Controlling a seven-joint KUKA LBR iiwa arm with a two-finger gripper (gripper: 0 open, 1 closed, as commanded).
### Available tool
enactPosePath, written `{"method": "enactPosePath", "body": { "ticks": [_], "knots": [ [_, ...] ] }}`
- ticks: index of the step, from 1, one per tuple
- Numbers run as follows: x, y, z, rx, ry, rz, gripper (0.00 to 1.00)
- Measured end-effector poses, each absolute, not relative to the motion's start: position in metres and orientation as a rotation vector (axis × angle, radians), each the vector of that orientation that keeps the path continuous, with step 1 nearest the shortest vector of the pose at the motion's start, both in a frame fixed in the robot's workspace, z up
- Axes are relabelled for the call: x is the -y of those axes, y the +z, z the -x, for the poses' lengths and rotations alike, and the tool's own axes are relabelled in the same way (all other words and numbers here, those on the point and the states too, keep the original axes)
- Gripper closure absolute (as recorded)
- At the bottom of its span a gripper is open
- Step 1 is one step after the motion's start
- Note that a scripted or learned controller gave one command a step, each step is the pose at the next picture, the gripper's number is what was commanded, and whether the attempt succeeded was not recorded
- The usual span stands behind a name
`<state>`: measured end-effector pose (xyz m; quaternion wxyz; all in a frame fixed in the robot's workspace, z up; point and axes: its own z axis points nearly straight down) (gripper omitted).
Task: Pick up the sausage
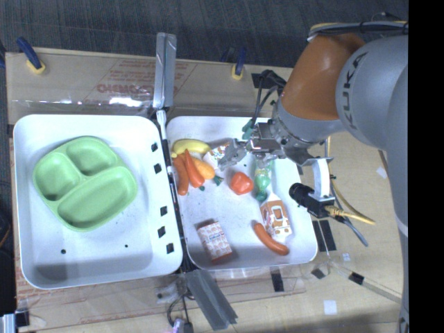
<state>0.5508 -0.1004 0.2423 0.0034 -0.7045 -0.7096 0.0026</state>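
A reddish-orange sausage (270, 238) lies near the front right corner of the right-hand white bin (239, 263), free of the arm. Just above it, touching or nearly so, rests a small bottle with an orange label (276, 216). Farther back sit a red tomato-like piece (241, 182), a green item (262, 183), carrots (189, 171) and a yellow banana (190, 146); a brown packet (214, 239) lies to the sausage's left. The gripper (243, 149) hovers over the bin's rear (whether spread or closed cannot be told). The left bin (41, 269) holds a green divided plate (84, 182).
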Motion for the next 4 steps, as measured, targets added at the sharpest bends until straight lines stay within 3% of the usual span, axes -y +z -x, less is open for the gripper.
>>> {"method": "enactPosePath", "body": {
  "ticks": [1, 2, 3, 4],
  "knots": [
    [0.125, 0.218, -0.537, 2.225, 0.007, 2.211, 0.00],
    [0.169, 0.113, -0.502, 1.983, -0.015, 2.438, 0.00],
    [0.185, 0.106, -0.493, 2.032, -0.054, 2.399, 0.00],
    [0.192, 0.114, -0.492, 2.035, -0.038, 2.411, 1.00]
  ]
}}
